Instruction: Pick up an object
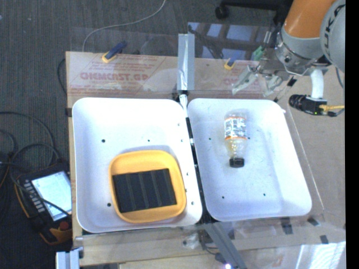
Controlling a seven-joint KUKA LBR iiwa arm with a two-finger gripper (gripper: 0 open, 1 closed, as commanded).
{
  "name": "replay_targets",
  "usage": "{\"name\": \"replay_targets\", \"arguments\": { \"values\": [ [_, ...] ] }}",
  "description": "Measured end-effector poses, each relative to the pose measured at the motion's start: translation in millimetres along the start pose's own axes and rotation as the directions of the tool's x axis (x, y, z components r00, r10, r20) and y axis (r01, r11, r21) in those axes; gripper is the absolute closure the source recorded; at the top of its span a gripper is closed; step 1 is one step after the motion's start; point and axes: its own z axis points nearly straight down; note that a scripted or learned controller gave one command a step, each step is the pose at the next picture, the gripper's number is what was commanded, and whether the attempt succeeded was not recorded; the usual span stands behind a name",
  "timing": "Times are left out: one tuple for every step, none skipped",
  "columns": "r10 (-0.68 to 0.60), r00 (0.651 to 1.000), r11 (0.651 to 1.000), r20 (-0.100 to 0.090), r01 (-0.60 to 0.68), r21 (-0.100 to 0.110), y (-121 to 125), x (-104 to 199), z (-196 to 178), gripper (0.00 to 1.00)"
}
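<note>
1. Two bins sit side by side on the bench; I go from the largest thing down. The right bin [291, 167] carries the target, the left bin [90, 128] carries an orange tray [147, 185] near its front edge.
2. The arm [314, 15] hangs above the right bin's far edge, towards its far right corner, with the gripper [259, 82] just outside the rim. I judge its fingers spread apart, holding nothing.
3. The bottle [235, 134] lies flat, mid-bin, nearer the far edge. Its long axis runs far edge to front edge, dark cap towards the front.
4. I'd descend over the bottle's middle with the fingers set across that axis, closing on the body, not the cap.
</note>
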Motion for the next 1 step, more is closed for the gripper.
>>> {"name": "replay_targets", "arguments": {
  "values": [
    [0.027, 1.000, 1.000, 0.001, -0.027, -0.002, 4.4, 37.0, -45.5, 0.00]
  ]
}}
